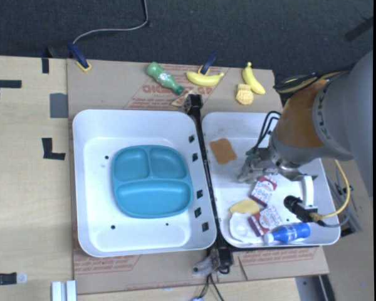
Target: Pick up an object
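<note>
Camera view: two white bins side by side on a cardboard-covered bench. Left bin [88, 168] holds a blue divided plate [152, 182], lying flat near the middle.

Right bin [235, 123] holds the clutter. Brown flat piece [223, 150] lies near the bin's upper left, apart from the rest. Lower down, a yellow wedge [244, 206] sits just above a white cup [239, 227]. Beside these, two red-and-white packets: one [262, 190] higher, one [269, 219] lower. A blue bottle [291, 232] lies on its side along the bin's near edge, just below the lower packet.

Arm enters from the right, orange band above the wrist. Gripper [251, 168] is down in the right bin, between the brown piece and the upper packet, just left of that packet. Finger gap too dark and small to read; cannot tell whether it is open, closed or on anything. No object is seen lifted off the bin floor.

Behind the bins on the cardboard: a green bottle [163, 78], a banana [204, 78], a second banana [252, 80] and a small corn cob [244, 95] just below it.
</note>
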`<action>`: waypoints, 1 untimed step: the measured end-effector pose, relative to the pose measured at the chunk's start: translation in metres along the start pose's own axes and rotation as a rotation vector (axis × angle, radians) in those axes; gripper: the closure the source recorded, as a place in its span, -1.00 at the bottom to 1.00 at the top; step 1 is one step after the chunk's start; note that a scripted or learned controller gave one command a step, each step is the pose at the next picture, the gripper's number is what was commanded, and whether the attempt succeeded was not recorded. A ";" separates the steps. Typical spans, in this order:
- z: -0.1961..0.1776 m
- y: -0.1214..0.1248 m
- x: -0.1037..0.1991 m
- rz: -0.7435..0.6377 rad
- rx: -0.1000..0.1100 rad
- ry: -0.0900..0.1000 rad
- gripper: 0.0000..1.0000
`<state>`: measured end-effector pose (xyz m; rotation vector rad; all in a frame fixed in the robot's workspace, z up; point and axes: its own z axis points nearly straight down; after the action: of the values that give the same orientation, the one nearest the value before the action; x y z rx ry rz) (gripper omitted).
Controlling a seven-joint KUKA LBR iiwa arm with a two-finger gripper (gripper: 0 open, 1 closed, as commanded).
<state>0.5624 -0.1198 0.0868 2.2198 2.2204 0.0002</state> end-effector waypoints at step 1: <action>0.000 0.001 0.002 -0.002 -0.003 0.002 -1.00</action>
<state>0.5633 -0.1178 0.0866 2.2178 2.2220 0.0057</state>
